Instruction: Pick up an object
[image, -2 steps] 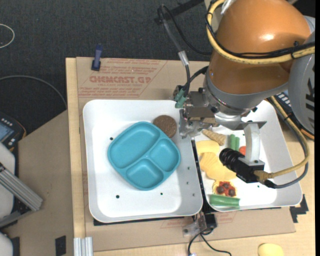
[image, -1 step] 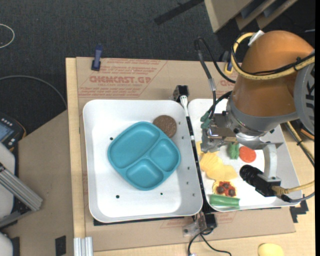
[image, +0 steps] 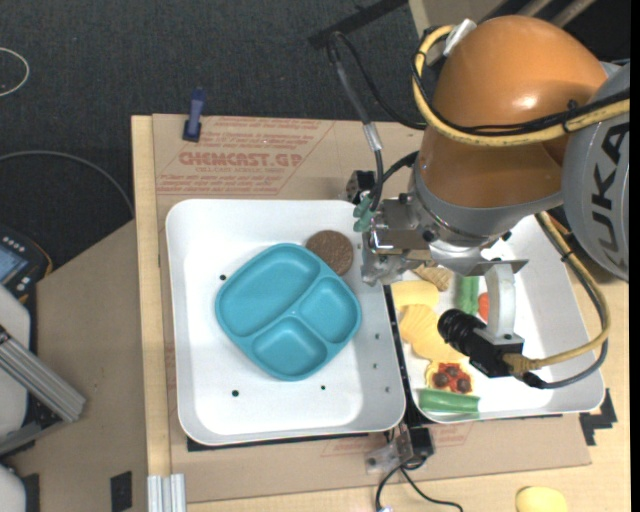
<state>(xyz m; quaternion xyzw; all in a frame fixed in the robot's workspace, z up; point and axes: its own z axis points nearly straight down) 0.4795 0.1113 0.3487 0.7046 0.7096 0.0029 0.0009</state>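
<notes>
Low in the right half of the frame, the right shallow white bin (image: 585, 395) holds a heap of plastic toy food: a green bean pod (image: 447, 402) nearest, then a yellow piece (image: 423, 333) and a red-topped piece (image: 452, 377) just above it. Directly over that heap hangs the arm's two-finger gripper (image: 425, 262); whether it is spread or closed I cannot tell. Farther left, the left white bin (image: 190, 300) carries a blue three-compartment plastic plate (image: 287, 311) and a brown round disc (image: 331, 250) touching its upper edge, so the toy food lies nearest for a grasp.

plate (image: 288, 312) in left bin (image: 190, 300), disc (image: 331, 250) perhaps touching
</notes>
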